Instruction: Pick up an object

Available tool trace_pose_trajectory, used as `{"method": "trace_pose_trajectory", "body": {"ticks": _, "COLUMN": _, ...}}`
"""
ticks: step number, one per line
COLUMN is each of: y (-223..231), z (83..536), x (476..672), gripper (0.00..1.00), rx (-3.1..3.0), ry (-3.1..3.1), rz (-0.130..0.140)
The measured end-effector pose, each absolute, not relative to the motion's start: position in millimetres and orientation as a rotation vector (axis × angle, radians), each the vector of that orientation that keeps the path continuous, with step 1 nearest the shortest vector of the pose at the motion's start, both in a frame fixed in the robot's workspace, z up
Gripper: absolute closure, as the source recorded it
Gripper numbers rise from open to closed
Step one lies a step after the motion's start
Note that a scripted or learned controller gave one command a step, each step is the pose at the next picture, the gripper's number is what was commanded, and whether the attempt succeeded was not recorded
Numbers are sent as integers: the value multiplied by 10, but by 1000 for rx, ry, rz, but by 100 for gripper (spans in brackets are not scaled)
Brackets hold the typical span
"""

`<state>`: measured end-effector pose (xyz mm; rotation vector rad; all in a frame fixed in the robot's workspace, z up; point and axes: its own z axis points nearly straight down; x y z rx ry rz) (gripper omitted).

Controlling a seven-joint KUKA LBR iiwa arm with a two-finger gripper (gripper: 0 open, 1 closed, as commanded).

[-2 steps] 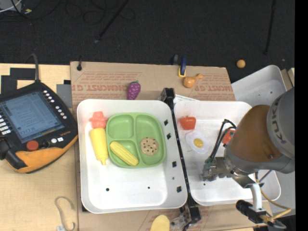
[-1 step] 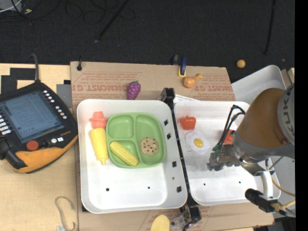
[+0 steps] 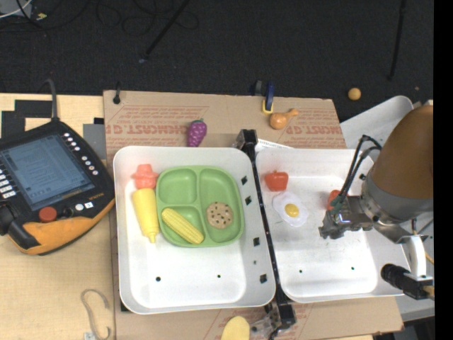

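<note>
Fried egg [image 3: 291, 210], flat, right bin [image 3: 318, 289]

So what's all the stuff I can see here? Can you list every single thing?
White shallow plastic bins: 2, white, side by side on the bench.
Green divided plastic plate: 1, green, left bin.
Toy corn cob: 1, yellow, on the plate's lower left section.
Toy chocolate-chip cookie: 1, tan, on the plate's right section.
Yellow toy squeeze bottle: 1, yellow, left of the plate.
Pink toy: 1, pink, above the bottle.
Toy fried egg: 1, white and yellow, right bin.
Red toy pepper: 1, red, right bin.
Purple toy grapes: 1, purple, on cardboard behind the bins.
Orange toy pear: 1, orange, on cardboard.
Black and orange control tablet: 1, at left.
Grey robot arm: 1, over the right bin, gripper low.
</note>
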<state>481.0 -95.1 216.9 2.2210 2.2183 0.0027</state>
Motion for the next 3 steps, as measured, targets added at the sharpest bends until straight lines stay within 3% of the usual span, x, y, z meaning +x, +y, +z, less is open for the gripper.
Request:
{"method": "trace_pose_trajectory", "body": {"ticks": 1, "y": -962, "z": 2279, "x": 4814, "gripper": 100, "rx": 2223, "ry": 2221, "rz": 0}}
{"method": "trace_pose_trajectory", "body": {"ticks": 2, "y": -659, "z": 2166, "x": 5072, "gripper": 100, "rx": 2221, "ry": 2225, "rz": -1}}
{"method": "trace_pose_trajectory", "body": {"ticks": 3, "y": -714, "z": 2371, "x": 5125, "gripper": 100, "rx": 2223, "ry": 2221, "rz": 0}}
